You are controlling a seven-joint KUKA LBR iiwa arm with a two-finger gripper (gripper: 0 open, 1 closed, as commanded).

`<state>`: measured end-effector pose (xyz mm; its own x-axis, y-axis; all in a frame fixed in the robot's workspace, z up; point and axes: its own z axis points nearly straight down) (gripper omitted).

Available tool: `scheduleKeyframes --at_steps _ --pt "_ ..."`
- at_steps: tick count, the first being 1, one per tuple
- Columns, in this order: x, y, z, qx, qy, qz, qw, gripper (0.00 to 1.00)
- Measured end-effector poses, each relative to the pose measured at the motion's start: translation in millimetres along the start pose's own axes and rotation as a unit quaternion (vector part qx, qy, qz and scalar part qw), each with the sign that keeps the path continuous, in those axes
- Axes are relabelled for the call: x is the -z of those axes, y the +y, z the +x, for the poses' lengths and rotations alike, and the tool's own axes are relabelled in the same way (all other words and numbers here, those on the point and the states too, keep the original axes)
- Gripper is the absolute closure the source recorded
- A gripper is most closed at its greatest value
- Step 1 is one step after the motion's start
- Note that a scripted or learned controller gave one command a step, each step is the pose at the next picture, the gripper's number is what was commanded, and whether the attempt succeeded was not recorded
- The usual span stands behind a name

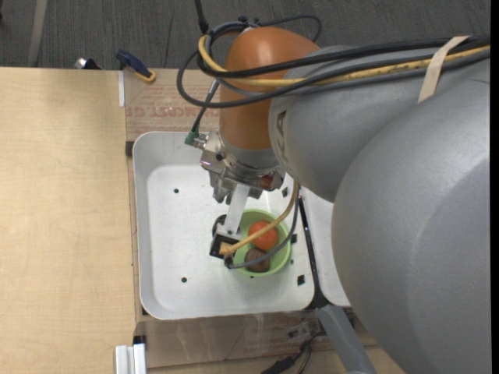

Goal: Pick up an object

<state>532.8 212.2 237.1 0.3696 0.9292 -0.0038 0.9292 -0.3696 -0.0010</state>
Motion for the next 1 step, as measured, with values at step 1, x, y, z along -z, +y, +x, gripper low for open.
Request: scheduleKeyframes --at_steps 1 --pt "83.5 -17.5 -103.6 0.045 0.000 0.000 0.9990 1.00"
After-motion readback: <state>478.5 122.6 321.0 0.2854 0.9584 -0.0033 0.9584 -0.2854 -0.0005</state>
